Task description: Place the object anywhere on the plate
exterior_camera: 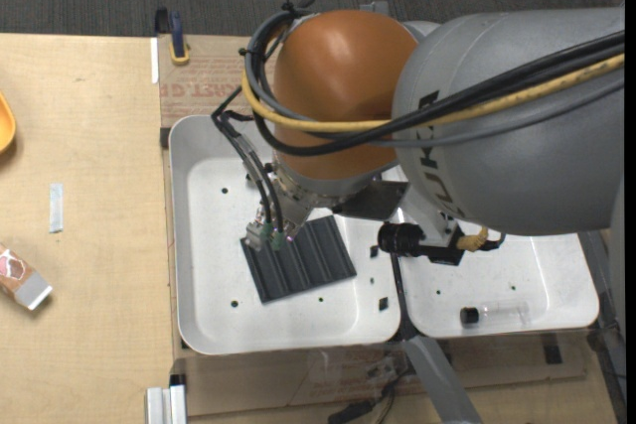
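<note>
The claw [270, 235] is seen low over the left bin [199, 313], at the far left corner of a dark ribbed slab [303, 258]; whether it is spread or pressed together cannot be told, since the orange wrist band [333, 89] hides much of it. The slab lies flat on the bin floor and is judged stiff, light and thin, best taken across an edge. A small clear object [494, 315] lies in the right bin [556, 308]. No plate can be made out.
</note>
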Controlling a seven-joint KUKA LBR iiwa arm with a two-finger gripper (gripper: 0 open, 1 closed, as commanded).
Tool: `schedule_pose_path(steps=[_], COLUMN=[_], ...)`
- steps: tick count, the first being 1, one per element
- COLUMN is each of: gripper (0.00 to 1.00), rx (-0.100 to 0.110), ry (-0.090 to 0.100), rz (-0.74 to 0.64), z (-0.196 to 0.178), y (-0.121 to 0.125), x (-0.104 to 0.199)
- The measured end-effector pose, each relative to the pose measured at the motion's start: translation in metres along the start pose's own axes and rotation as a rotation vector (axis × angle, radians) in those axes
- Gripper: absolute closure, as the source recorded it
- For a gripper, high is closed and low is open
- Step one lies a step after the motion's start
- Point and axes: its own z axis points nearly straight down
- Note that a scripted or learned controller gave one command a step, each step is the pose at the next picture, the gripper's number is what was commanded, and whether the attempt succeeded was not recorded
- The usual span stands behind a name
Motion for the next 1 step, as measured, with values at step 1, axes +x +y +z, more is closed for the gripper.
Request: schedule_pose_path(steps=[1], gripper=[1.00], rx=[0.001], ry=[-0.001], rz=[0.001], z=[-0.0083], y=[-0.0002], x=[-0.0017])
